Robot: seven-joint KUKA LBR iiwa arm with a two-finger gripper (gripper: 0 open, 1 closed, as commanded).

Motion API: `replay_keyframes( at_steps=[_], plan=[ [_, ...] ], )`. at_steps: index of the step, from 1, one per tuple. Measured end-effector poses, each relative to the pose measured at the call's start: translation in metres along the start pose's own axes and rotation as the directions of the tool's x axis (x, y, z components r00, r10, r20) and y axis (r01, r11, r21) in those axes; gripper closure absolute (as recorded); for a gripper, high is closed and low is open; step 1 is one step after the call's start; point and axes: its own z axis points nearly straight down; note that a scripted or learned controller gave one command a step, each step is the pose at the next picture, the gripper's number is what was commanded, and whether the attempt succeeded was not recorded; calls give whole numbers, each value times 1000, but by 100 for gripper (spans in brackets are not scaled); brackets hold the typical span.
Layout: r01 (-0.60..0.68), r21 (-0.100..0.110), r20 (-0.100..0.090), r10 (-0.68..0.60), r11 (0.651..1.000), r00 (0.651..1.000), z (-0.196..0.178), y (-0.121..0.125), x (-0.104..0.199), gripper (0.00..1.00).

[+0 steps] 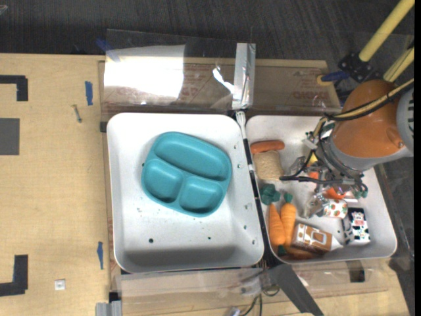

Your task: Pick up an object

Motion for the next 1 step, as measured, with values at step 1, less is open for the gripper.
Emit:
replay_keyframes(
  at_steps=[1],
  plan=[
    [415, -1, -4, -415, 910, 910, 0, -37, 47, 0]
  ],
)
